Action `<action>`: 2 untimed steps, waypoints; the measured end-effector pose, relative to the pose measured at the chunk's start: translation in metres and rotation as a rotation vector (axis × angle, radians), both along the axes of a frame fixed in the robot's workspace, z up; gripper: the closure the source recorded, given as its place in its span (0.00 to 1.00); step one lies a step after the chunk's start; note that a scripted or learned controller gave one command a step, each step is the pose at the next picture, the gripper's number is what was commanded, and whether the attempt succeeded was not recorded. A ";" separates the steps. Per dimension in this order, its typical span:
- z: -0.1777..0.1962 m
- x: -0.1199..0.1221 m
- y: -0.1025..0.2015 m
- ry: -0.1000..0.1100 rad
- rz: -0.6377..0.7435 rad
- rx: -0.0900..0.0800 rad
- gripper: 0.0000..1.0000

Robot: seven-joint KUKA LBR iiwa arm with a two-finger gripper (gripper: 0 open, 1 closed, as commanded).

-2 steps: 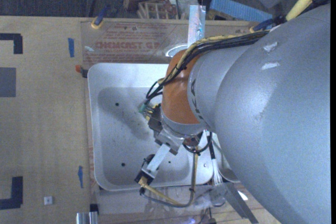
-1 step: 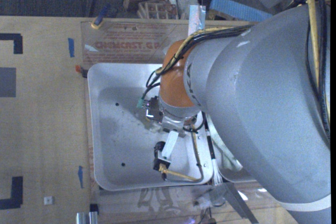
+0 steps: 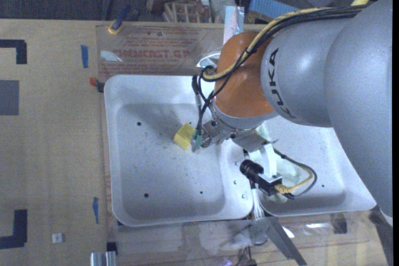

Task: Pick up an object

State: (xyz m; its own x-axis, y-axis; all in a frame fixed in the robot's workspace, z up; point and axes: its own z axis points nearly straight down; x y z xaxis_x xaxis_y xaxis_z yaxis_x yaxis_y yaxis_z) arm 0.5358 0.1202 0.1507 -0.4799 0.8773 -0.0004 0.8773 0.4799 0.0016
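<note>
A small yellow block [image 3: 183, 136] lies in the left white bin [image 3: 143, 165], near its right wall. My gripper [image 3: 199, 140] reaches down right beside the block, touching or nearly touching its right side. The grey arm with its orange band [image 3: 243, 81] looms over the bins' middle and hides much of the wrist. I cannot make out how the fingers stand.
The right bin [image 3: 324, 187] holds pale greenish and white items [image 3: 280, 168], partly hidden by the arm. A black cable part [image 3: 252, 170] with a loop of wire hangs over the bins' divider. Cardboard and clutter sit beyond the bench's far edge.
</note>
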 end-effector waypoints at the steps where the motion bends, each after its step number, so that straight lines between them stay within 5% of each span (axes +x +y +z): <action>1: -0.031 0.035 0.003 -0.001 -0.303 0.002 1.00; 2: 0.052 0.000 0.038 -0.002 -0.056 0.000 1.00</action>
